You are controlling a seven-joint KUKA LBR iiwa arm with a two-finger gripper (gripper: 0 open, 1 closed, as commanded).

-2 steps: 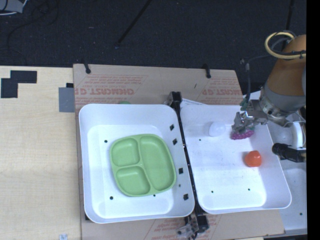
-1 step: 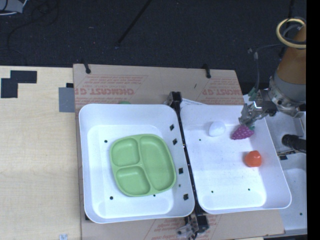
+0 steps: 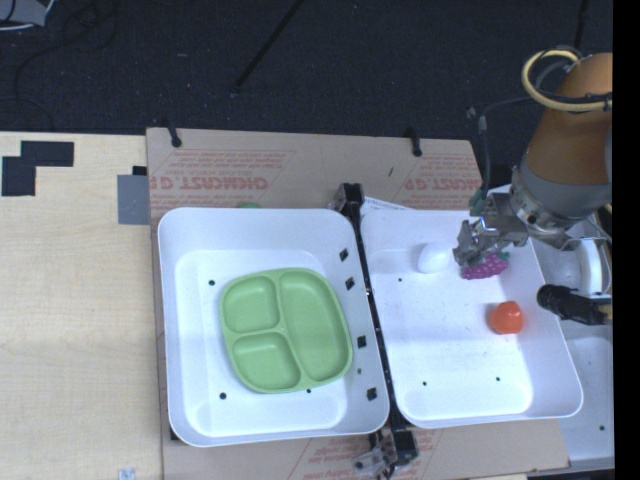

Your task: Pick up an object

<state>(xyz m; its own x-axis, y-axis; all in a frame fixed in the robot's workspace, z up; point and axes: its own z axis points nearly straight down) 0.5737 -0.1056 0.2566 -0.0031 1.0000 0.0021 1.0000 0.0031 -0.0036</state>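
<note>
From my feed the arm (image 3: 565,148) reaches in from the right, and the end effector (image 3: 478,246) is low over the far part of the right bin (image 3: 470,388). It sits right on top of a purple grape-like cluster (image 3: 487,266); I can see purple poking out under the metal, but I cannot tell how the end effector is set or whether it has a grip on anything. A small white object (image 3: 433,259) lies just to its left, apart from the cluster. An orange object (image 3: 506,317) sits nearer the camera on the bin's right side, well clear of the end effector. The left bin (image 3: 190,268) holds a green three-compartment tray (image 3: 285,330) lying flat. Both bins rest on cardboard (image 3: 300,173) on the counter (image 3: 70,318).
</note>
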